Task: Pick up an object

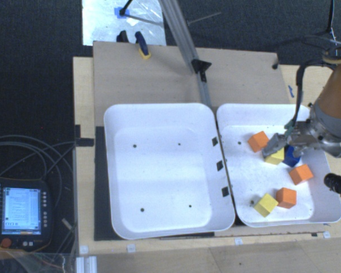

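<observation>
Gripper (277,145): low in the right bin (238,201), metal fingers down over a yellow block (274,156); spread or pinched, I cannot tell from here.
Yellow block: matte cube, seemingly touching a blue block (291,156) just beside it.
Orange cubes: one (258,141) left of the gripper, another (300,174) below-right.
Front pair: yellow cube (266,204) touching an orange one (286,197).
Left bin (159,115): smooth white plastic, shallow, rounded corners.
</observation>
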Available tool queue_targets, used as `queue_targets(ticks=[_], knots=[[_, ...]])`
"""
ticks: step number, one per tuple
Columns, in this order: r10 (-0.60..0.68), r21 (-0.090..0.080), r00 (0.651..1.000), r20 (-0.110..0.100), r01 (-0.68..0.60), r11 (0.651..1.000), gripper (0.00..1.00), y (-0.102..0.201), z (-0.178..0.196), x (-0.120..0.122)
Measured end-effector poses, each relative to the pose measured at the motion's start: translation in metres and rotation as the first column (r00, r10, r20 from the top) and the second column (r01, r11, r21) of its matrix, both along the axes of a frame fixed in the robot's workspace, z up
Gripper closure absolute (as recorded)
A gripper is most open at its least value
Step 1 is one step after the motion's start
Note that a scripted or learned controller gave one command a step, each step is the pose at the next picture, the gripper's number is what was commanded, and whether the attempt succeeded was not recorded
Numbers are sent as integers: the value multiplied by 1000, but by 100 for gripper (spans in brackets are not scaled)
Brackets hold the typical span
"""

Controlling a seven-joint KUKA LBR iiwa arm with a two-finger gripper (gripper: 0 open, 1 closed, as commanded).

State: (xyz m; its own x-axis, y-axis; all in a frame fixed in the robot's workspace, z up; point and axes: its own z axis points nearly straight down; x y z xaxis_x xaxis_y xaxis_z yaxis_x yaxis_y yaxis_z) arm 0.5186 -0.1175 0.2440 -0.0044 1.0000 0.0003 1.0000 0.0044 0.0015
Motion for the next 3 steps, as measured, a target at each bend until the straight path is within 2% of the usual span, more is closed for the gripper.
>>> queue_targets(ticks=[1, 3], knots=[[-1, 0, 1000, 1, 1, 1000, 0, 0, 0, 0], [-2, 1, 1000, -6, 2, 1000, 0, 13, -109, 10]])
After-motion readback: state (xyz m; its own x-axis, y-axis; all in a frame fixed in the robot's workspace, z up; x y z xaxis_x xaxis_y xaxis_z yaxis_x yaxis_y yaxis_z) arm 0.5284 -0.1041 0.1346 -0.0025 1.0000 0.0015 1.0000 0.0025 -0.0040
